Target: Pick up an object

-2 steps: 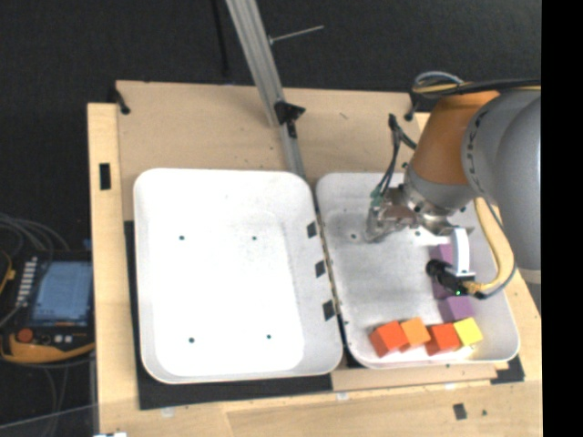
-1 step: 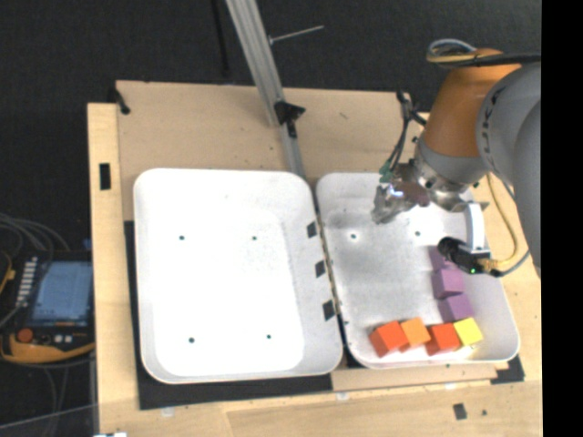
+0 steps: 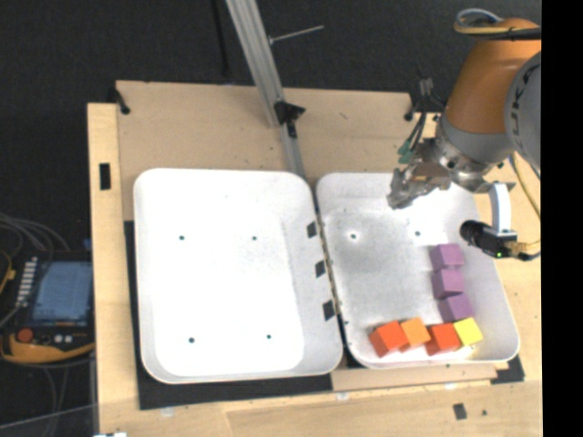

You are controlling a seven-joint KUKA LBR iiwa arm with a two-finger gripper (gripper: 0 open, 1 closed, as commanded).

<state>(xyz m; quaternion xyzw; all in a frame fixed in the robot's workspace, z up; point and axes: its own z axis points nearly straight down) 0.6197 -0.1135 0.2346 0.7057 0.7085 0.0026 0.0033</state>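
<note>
Several small blocks lie in the right bin [image 3: 364, 235]. Three purple blocks [image 3: 449, 282] form a column along its right side. Along the front edge sit an orange-red block [image 3: 390, 338], an orange block [image 3: 415, 331], a red block [image 3: 444, 338] and a yellow block [image 3: 468, 331]. My gripper [image 3: 404, 192] hangs over the far part of the right bin, well away from the blocks, with nothing visible between its fingers.
The left bin [image 3: 228, 271] lies beside the right one, joined by black clips [image 3: 321, 267]. A slanted metal pole [image 3: 264, 62] rises behind the bins. A black cable fitting [image 3: 487, 237] sticks out at the right bin's right rim. A controller pendant [image 3: 50, 299] sits off the bench's left.
</note>
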